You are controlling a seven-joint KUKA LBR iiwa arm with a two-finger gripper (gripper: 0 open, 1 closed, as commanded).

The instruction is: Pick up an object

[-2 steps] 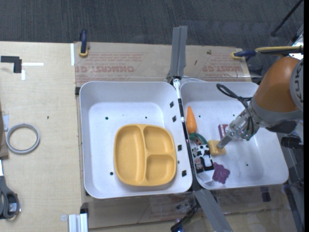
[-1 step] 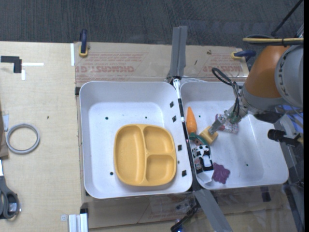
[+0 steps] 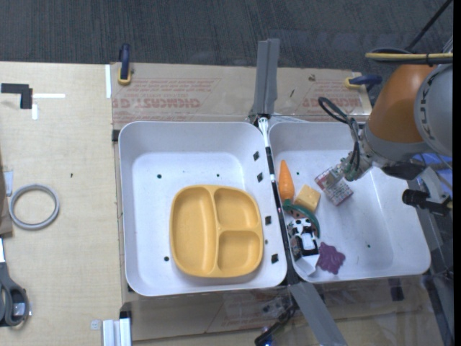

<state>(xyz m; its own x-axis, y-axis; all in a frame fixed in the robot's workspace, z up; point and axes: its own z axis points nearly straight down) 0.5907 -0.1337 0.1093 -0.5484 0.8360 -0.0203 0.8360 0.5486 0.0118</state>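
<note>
Now my hand [image 3: 344,173] hangs over the right bin [image 3: 389,254], at about two o'clock from the carrot [image 3: 286,180]; whether it is spread or pressed together I cannot tell. Just under it lies a small clear packet [image 3: 334,185]. I judge it light, crinkly and slippery, so I would pinch it across its short sides.

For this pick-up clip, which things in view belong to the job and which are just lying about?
Job:
gripper
right bin
carrot
yellow block
purple piece
black-and-white toy

Lying about:
left bin with yellow divided plate
tape roll
scissors
</note>
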